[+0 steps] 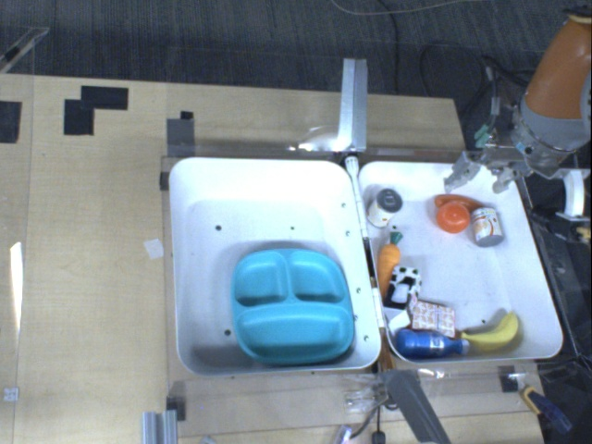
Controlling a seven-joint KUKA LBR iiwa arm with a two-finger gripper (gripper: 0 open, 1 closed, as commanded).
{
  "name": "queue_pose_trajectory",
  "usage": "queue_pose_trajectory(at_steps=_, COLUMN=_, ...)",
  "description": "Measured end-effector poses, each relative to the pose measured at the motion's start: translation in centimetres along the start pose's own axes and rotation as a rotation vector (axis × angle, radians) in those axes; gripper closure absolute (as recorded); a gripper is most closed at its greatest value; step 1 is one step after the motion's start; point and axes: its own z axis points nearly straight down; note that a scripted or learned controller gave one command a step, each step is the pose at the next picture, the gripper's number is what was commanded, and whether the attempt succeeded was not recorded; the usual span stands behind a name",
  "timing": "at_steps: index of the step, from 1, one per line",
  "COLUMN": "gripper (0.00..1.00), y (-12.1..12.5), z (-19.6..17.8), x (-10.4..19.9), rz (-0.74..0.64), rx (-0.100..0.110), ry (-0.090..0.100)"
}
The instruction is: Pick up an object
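Nothing's picked up so far. The tool (481, 171) hangs spread open and empty over the right bin (546, 336), just above the orange toy (452, 215) and the can (486, 227), so the whole grab is left.

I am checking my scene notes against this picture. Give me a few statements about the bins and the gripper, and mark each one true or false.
1. The blue divided tray lies in the left bin. True.
2. The banana lies in the left bin. False: it lies in the right bin, near its front edge.
3. The gripper holds the orange object. False: the gripper is open above the right bin's far edge, with nothing between its fingers.
4. The carrot lies close to the divider between the bins. True.
5. The blue bottle stands upright. False: it lies on its side.
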Motion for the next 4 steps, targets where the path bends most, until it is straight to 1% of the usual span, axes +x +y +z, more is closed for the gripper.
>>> queue_pose_trajectory(at_steps=1, gripper=0.0, y=0.1, z=10.3, x=-4.5, rz=-0.011, rx=0.001, ry=-0.001)
queue_pose_trajectory(at_steps=2, gripper=0.0, y=-3.0, z=11.6, x=-4.5, rz=-0.019, rx=-0.005, ry=-0.001)
queue_pose_trajectory(at_steps=3, gripper=0.0, y=-3.1, z=10.1, x=-3.1, rz=0.051, rx=-0.002, ry=-0.001)
queue_pose_trajectory(at_steps=4, gripper=0.0, y=1.1, z=11.7, x=-3.9, rz=0.101, rx=-0.003, ry=-0.002)
